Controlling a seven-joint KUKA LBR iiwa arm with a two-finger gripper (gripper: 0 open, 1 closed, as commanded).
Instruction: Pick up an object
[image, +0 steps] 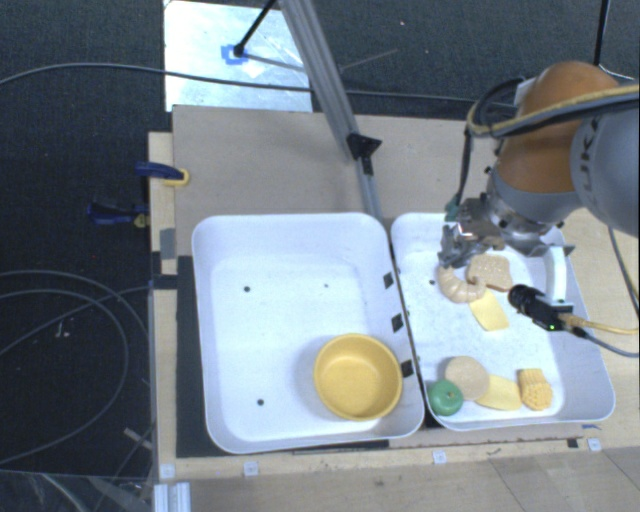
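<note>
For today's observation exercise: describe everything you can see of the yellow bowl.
The yellow bowl is round, smooth and plastic-looking, with a rim paler than its deeper yellow inside. It sits upright, mouth up, with nothing visible inside, in the near right corner of the left bin, close to the wall beside the right bin.

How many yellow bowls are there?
1. The yellow bowl sits in the left bin, near its front right corner, close to the wall it shares with the right bin. Another could be hidden under the arm.
</note>
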